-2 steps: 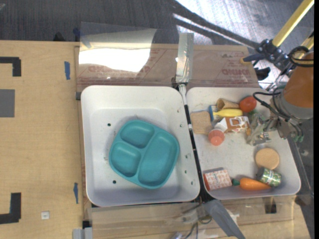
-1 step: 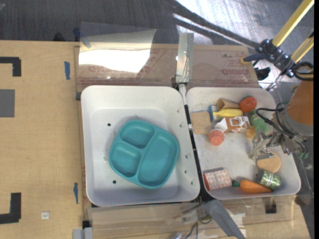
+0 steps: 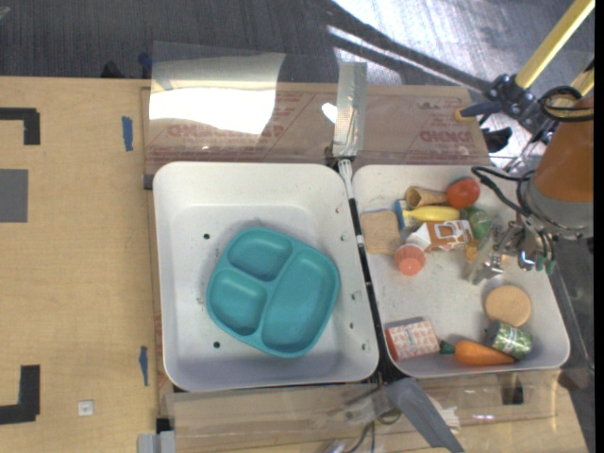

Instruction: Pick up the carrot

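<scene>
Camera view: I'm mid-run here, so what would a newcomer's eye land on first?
First the teal divided plate, lying alone in the left bin. Next the heap of toy food in the right bin, with the orange carrot lying against its near edge. The arm's gripper hangs over that bin's right side, apart from the carrot.

This is a robot lab set up for grasping trials, not a home or a kitchen. A plywood worktop (image 3: 75, 253) carries black corner marks (image 3: 24, 125) and bits of blue tape (image 3: 126, 132). Two white bins (image 3: 179, 196) sit side by side, parted by a taped clear panel (image 3: 349, 111). The food in the right bin is toy plastic: a carrot (image 3: 481, 353), a banana (image 3: 436, 214), a tomato (image 3: 463, 192), small cans (image 3: 511, 338). A teal compartment tray (image 3: 273, 292) lies in the left bin. The arm (image 3: 571, 163) with its orange band, loose cables (image 3: 500, 177) and a yellow rod (image 3: 557, 41) stand at the right. Grey carpet (image 3: 189, 8) lies behind.
</scene>
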Controlling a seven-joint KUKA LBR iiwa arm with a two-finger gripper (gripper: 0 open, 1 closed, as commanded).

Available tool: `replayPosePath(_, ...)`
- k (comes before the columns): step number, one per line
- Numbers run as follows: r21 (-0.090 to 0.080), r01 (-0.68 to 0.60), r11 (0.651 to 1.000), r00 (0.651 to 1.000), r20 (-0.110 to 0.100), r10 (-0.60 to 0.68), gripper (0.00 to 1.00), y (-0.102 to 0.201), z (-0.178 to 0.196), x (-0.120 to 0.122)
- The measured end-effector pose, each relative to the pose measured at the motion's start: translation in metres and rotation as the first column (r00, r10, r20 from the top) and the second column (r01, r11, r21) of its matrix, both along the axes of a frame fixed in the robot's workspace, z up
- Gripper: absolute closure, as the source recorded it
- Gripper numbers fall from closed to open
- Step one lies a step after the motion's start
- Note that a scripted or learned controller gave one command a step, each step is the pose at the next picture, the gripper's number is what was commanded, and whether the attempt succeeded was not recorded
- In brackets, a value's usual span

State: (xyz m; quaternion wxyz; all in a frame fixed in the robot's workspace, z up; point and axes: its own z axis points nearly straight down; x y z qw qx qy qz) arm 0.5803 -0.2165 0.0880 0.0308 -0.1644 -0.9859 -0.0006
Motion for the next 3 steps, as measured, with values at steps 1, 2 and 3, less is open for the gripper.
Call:
replayPosePath(1,0.0,-0.001,1.0,1.0,0.0,0.001,0.0,0.0,0.0,0.0)
replayPosePath(2,-0.007,0.078,0.997,0.997,0.025,-0.078,0.0,0.057,0.001,0.02)
replayPosePath(3,-0.012,0.086,0.996,0.994,0.07,-0.085,0.0,0.023,0.001,-0.049)
